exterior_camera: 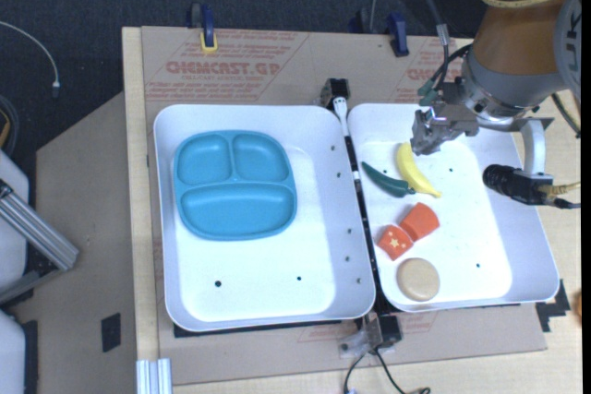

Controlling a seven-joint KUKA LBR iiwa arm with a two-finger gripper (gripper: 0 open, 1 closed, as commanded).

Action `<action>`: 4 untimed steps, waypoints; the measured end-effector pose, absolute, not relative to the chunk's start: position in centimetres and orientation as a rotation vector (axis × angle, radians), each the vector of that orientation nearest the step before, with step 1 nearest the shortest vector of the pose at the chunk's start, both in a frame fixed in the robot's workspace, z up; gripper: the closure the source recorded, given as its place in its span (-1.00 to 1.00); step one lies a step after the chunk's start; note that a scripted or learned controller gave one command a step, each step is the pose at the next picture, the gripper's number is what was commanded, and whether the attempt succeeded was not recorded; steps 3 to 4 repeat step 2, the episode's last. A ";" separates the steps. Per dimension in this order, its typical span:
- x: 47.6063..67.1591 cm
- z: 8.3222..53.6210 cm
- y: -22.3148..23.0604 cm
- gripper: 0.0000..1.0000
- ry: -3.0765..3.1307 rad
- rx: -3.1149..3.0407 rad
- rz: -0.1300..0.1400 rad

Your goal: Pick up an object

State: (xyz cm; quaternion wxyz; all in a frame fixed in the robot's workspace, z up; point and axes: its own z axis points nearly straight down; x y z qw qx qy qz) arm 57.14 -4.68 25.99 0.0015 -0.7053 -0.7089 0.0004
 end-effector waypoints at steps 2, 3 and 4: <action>56.3 24.7 5.2 1.00 -2.225 -2.212 0.002; 56.3 24.7 5.2 1.00 -2.225 -2.212 0.002; 56.3 24.7 5.2 1.00 -2.225 -2.212 0.002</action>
